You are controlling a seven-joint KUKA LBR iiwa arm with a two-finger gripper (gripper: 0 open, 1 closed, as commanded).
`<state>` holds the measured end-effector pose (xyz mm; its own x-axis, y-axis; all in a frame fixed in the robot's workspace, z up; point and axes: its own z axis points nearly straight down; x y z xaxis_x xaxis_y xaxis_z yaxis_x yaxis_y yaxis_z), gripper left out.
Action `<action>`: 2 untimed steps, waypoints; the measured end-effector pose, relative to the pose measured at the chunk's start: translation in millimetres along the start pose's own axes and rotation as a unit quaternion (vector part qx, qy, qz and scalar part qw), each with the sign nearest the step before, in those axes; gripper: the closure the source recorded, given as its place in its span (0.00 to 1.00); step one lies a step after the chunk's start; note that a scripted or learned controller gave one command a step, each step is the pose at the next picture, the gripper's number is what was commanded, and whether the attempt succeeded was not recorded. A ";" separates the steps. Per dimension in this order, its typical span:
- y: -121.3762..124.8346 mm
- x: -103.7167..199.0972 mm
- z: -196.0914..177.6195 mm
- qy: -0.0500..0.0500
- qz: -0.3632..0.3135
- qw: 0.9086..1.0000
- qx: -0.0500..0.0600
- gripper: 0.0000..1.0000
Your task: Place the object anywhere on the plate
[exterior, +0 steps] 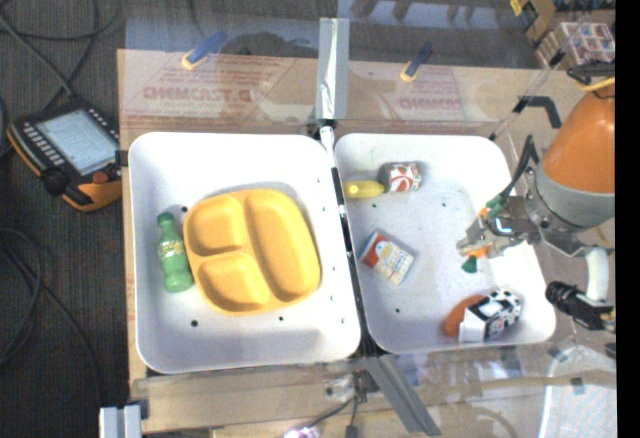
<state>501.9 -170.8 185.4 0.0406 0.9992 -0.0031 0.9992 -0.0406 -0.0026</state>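
End effector (487, 244) hangs over the right side of the right bin (440, 321), at the arm's (580, 166) tip; whether it is wide or narrow I can't tell (too small and cluttered there), and nothing shows clearly between its tips.

Nearest to it, just below and toward the bin's front edge, lies a black-and-white carton (497, 312) touching an orange object (462, 314), poss. a carrot. Both sit in the corner, prob. where loose items settle against the wall.

Further left of the end effector, mid-bin, a small red-and-white packet (387, 258) lies flat and apart from the rest, so it looks the easiest pick. Up-left, a red-and-white can (402, 177) lies on its side next to a yellow item (364, 190), maybe a banana or lemon, by the divider.

Which one is the task's object isn't stated; all candidates are in the right bin, none on the plate yet.

Farthest off, in the left bin (150, 326), the yellow compartment plate (252, 248) sits roughly central (room to drop anywhere), with a green bottle (173, 252) lying just beyond its far-left rim. Transfer not yet begun, I'd judge.
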 end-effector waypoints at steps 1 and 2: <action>56.2 64.6 -50.6 0.000 -0.119 0.993 -0.001 1.00; 62.8 152.4 2.1 0.001 -0.109 0.994 0.000 1.00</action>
<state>570.8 -21.0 182.6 -0.1773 0.9842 0.0000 0.9842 0.1773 -0.0030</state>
